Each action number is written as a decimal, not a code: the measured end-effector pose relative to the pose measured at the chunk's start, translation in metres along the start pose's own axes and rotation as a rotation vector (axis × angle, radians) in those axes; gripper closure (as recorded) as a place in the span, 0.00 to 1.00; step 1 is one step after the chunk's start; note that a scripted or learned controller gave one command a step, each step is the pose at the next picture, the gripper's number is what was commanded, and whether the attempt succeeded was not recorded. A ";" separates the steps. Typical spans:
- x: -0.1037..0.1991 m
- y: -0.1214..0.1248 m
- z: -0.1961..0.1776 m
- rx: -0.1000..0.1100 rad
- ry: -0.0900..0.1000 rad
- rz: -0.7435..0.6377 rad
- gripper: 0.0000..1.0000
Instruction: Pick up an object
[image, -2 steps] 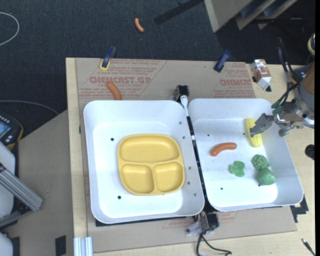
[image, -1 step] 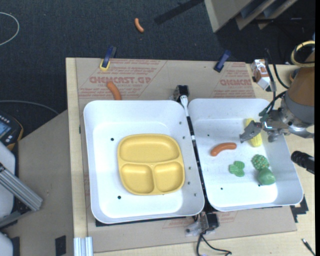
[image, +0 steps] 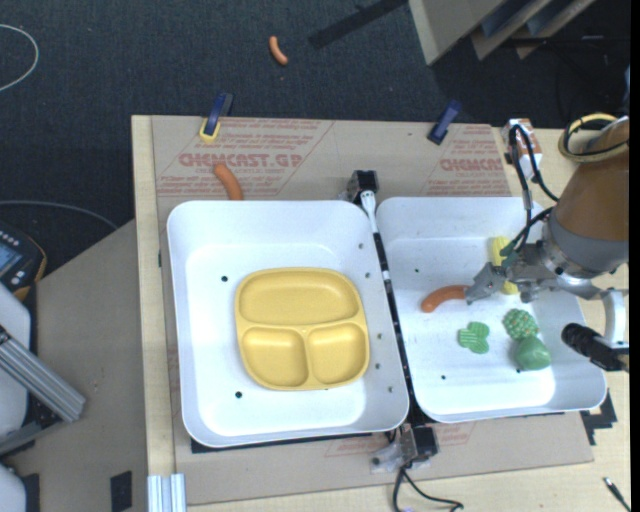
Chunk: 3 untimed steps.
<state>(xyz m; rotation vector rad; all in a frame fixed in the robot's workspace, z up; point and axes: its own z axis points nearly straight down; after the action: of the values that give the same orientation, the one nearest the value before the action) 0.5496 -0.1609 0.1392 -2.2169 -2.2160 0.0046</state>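
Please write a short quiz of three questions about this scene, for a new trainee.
1. True or false: the yellow divided tray lies in the left bin.
2. Which item lies closest to the end effector? A) the orange sausage-shaped toy in the right bin B) the orange sausage-shaped toy on the cardboard C) the orange piece on the dark floor
3. Fill in: the small green items in the right bin lie on the side of the end effector that is ____ the camera.

Key: 1 true; 2 A; 3 nearer to.
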 end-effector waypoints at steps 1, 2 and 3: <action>0.001 -0.001 0.053 0.000 0.000 0.000 0.00; 0.000 0.001 0.039 -0.008 -0.003 0.000 1.00; -0.007 0.004 -0.022 -0.014 -0.006 0.000 1.00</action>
<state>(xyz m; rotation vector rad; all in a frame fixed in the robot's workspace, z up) 0.5536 -0.1675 0.1614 -2.2262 -2.2264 -0.0041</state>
